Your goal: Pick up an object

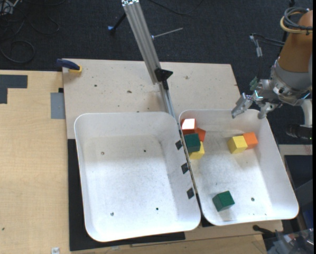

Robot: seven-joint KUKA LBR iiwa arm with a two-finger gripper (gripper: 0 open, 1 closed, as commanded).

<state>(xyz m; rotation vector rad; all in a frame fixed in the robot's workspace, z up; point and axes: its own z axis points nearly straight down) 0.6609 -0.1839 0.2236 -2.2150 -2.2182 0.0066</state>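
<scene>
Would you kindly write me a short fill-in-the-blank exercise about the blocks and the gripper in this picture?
1. All the blocks lie in the ____ bin.
2. The block alone near that bin's front edge is ____.
3. The yellow block out in the bin touches an ____ block.
4. The gripper hangs over the bin's ____ rim, holding nothing.

Missing words: right; green; orange; far
</scene>
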